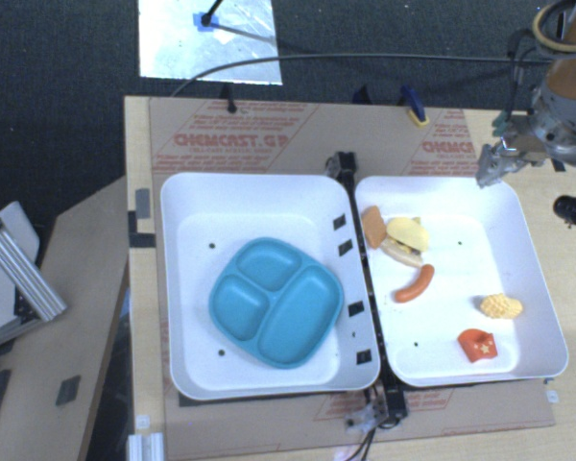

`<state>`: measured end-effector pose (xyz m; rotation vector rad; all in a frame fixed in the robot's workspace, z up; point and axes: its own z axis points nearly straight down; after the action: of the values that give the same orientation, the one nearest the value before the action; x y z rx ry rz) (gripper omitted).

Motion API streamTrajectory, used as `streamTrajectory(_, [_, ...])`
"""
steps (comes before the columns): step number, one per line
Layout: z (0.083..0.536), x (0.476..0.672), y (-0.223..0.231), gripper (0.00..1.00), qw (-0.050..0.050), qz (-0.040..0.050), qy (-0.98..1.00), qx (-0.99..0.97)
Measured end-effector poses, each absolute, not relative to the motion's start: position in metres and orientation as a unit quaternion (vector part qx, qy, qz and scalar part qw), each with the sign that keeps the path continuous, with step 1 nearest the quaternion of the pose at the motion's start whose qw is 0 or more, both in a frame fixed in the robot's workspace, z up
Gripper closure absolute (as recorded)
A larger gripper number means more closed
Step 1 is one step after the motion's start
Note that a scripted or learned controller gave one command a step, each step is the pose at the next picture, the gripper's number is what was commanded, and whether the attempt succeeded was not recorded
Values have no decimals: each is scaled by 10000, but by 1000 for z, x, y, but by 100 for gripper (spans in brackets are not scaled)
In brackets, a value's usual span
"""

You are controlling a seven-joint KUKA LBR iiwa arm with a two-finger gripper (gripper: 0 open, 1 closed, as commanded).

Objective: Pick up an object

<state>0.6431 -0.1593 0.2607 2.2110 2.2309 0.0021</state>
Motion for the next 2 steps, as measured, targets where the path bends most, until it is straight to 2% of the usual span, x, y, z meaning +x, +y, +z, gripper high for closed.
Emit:
streamTrajectory(1, [248,630,-115,100,-5,4,7102,7040])
streamTrajectory(2, [254,620,-68,100,0,7,7103,7039])
